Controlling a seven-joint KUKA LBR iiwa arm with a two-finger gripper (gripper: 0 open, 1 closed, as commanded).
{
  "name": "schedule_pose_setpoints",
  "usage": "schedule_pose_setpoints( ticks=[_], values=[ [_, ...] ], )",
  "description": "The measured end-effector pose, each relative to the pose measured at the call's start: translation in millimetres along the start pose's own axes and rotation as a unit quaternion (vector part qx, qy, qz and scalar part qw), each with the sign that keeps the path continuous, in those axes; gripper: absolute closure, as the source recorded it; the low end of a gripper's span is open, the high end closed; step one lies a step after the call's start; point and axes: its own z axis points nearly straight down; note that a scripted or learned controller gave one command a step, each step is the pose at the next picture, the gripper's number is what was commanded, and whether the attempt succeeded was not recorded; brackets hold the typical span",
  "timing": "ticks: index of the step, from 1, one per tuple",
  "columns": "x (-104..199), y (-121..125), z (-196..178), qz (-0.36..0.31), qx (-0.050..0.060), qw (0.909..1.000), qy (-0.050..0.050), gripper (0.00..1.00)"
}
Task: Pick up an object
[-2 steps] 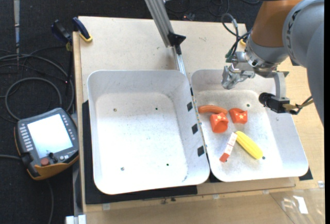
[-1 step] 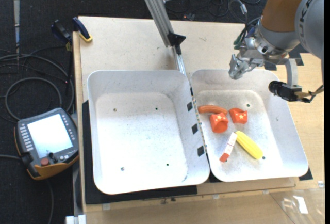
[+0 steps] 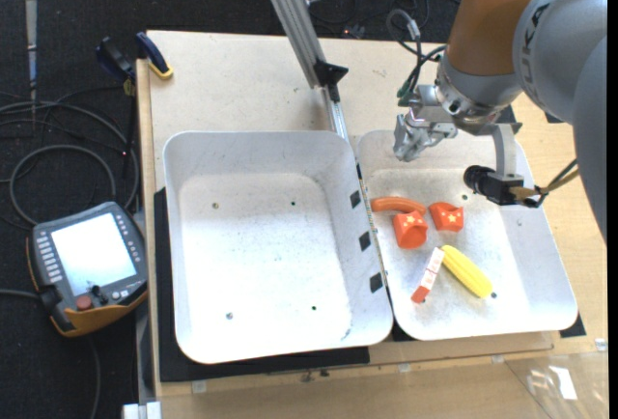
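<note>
The left bin (image 3: 256, 243) has a bare white floor from rim to rim, and its right rim touches the right bin (image 3: 541, 263). In the right bin's middle lie an orange sausage-shaped piece (image 3: 397, 205), two red chunks (image 3: 410, 230) (image 3: 446, 216), a small red-and-white stick (image 3: 428, 275) and a yellow corn cob (image 3: 467, 272), leaving open floor toward the near and right rims. The gripper (image 3: 409, 145) hangs above that bin's far-left edge, well apart from the pieces, holding nothing; whether it is spread or closed cannot be told.
</note>
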Motion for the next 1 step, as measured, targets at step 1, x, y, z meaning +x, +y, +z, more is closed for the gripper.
schedule_pose_setpoints(
  ticks=[1],
  values=[
    [55.5, 1.0, -5.5, 0.000, -0.001, 1.0000, 0.000, 1.00]
  ],
)
